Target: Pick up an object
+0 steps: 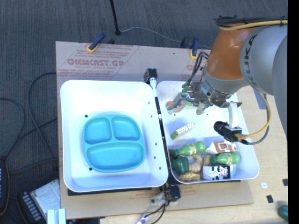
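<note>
My gripper (188, 106) hangs over the upper part of the right bin (253, 168), its two fingers spread apart with nothing between them. Just below it on the bin floor lies a small green and white packet (182, 130). Further toward the front of the bin sit a green bottle (190, 149), a second green bottle (226, 159), an orange and white carton (224, 147), a black and white box (216, 172) and some brown and tan pieces (190, 165) heaped together.
The left bin (70, 106) holds a blue divided plate (113, 141). A black ridge (159, 120) separates the two bins. The grey arm with its orange band (229, 55) covers the right bin's upper right corner. Clamps and cables lie at the board's far edge.
</note>
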Tool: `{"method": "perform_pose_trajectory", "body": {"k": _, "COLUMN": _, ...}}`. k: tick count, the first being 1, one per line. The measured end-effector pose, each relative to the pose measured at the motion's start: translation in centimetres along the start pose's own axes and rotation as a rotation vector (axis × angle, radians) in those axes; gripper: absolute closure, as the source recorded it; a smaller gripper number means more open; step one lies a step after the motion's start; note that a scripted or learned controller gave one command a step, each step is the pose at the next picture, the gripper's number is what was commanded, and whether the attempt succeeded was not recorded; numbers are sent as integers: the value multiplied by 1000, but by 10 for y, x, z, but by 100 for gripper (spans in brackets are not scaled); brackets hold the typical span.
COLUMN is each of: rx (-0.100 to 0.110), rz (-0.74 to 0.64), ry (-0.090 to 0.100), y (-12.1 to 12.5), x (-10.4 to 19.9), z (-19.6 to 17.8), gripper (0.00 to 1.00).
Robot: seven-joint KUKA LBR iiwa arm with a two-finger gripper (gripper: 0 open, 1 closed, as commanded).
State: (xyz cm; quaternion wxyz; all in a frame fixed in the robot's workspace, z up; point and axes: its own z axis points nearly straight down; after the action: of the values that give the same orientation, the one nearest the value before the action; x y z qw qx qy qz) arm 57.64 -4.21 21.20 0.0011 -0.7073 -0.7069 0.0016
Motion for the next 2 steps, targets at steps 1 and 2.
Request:
{"method": "perform_pose_trajectory", "body": {"k": 1, "rx": -2, "rz": -1, "ry": 0, "y": 73, "x": -14, "z": 28, "gripper": 0}}
{"method": "perform_pose_trajectory", "body": {"k": 2, "rx": 0, "rz": 0, "ry": 1, "y": -55, "x": -1, "z": 29, "gripper": 0}}
